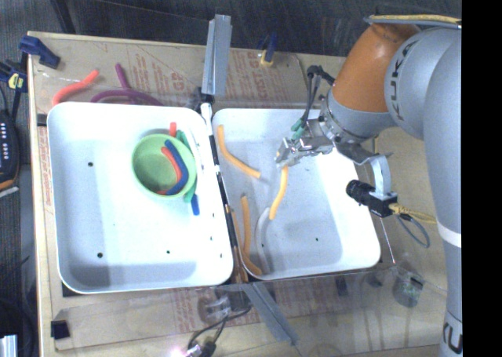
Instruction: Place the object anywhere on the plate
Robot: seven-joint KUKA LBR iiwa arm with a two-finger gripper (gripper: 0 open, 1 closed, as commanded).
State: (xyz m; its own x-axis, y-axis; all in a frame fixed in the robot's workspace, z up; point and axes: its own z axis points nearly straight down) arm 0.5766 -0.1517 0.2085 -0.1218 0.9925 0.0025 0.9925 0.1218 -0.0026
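yellow strip [277,193] hung just below the gripper [287,153], clamped at its top, over the right bin [357,238] on a wooden bench [141,308].

Green plate [161,165] in left bin, upright, red, blue and green strips across it. Yellow strip [277,193] hangs in right bin, top end at gripper [287,153] fingers.

One fixed overhead camera slants down on both bins [118,265].
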